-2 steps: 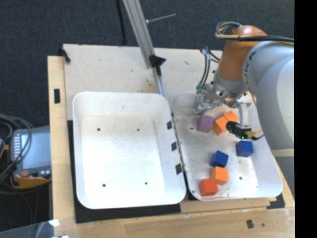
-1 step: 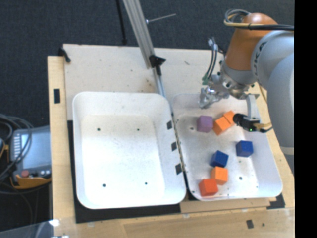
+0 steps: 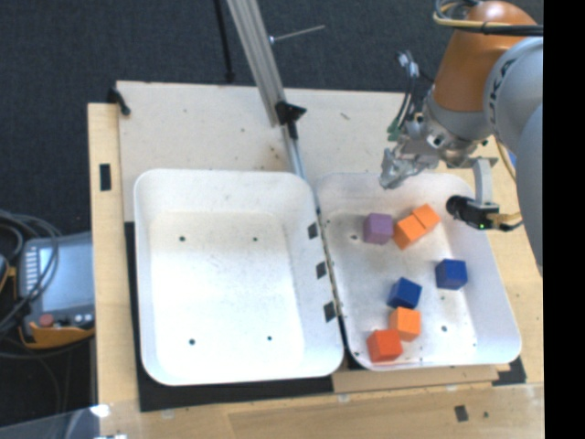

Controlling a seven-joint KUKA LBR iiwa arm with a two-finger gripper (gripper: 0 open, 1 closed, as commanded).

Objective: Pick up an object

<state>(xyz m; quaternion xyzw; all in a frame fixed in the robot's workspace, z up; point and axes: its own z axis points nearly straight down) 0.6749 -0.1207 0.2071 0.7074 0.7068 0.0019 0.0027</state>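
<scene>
From my remote station I read the scene from left to right. The left bin (image 3: 228, 273), well off to the left of the jaws and lower in the view, lies against the right bin (image 3: 484, 327) along their shared edge. A slanted metal rail (image 3: 260, 62) crosses the bench (image 3: 201, 117) up and to the left of the jaws. In the right bin, a purple cube (image 3: 377, 228) sits just below the jaws and a little to their left, touching an orange block (image 3: 416, 225) that lies directly below and slightly right of them. Farther below the jaws I see a red-orange cube (image 3: 385, 345) near the bin's front wall, an orange cube (image 3: 406, 322) just above it, and a blue cube (image 3: 404, 293) next above that; these three stand close together. A second blue cube (image 3: 451, 273) lies apart, below and to the right of the jaws. The gripper (image 3: 395, 174) hangs over the bin's far rim with nothing between its fingers; how wide the jaws stand I cannot tell. The arm's orange band (image 3: 475, 53) rises above and right of them.
</scene>
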